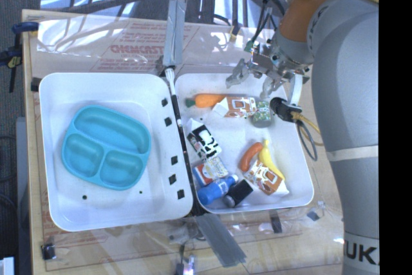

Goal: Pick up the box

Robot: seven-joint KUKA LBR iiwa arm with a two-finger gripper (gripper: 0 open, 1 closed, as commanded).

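I see big grey arm (341, 106) with orange band reaching in from right. Two shallow white plastic bins: left bin (51, 138) holds blue compartment tray (106, 147); right bin (299, 158) holds clutter. Two-finger gripper (261, 77) hangs over right bin's far edge, fingers spread wide, nothing between them. Small white-and-orange printed box (237, 107) lies just below gripper, between orange carrot (207, 100) and green-speckled ball (261, 115).

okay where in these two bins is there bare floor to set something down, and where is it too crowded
Left bin: bare white floor rings the blue divided plate, widest along the wall above it and below it. Right bin: a small bare patch mid-floor, between the carrot and the hot dog. Its lower end by the blue bottle is crowded.
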